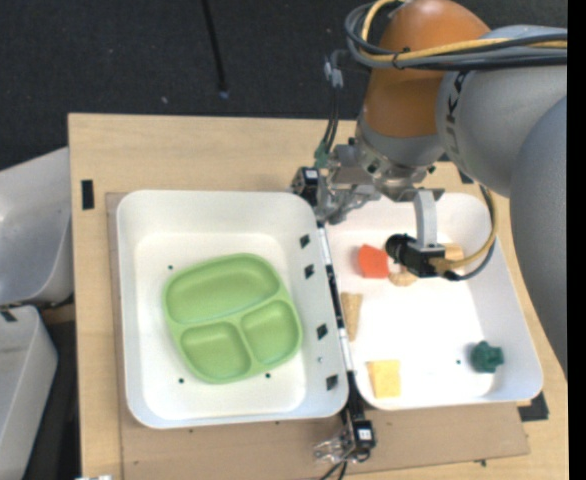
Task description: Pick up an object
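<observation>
Apparently this is the approach step: the gripper (pixel 341 196) hangs at the upper middle of the frame, over the rim between the bins, and I cannot tell whether it is apart or together. The nearest candidate, a matte orange block (pixel 373 261), lies in the right bin (pixel 443 318), so the next move probably calls for shifting over it and lowering. A flat yellow square (pixel 384 376) and a knobbly green lump (pixel 487 356) lie lower right. A smooth green plate (pixel 233 316) fills the left bin (pixel 143 268).
</observation>
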`<state>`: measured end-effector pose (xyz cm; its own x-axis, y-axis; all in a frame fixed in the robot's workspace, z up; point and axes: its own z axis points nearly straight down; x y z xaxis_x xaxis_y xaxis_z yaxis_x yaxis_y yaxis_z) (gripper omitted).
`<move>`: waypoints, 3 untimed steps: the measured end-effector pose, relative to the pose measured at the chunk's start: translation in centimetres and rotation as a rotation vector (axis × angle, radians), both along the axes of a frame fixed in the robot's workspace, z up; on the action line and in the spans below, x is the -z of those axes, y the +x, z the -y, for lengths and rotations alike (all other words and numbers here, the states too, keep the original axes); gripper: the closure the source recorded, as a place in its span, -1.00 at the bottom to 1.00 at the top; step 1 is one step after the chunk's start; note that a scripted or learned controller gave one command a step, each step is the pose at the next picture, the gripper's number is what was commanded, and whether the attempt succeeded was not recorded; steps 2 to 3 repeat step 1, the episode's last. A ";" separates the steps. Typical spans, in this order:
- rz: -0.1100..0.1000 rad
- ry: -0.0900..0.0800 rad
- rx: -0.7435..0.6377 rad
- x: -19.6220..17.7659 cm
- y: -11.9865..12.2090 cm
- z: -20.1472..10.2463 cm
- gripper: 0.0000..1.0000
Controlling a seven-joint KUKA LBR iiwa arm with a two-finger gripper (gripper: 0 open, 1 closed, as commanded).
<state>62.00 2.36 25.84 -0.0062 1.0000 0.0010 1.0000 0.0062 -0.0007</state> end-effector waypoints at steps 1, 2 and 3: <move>0.000 0.000 0.000 1.4 -1.1 -4.8 1.00; 0.000 0.000 0.000 1.4 -1.1 -4.8 1.00; 0.000 0.000 0.000 1.4 -1.1 -4.8 1.00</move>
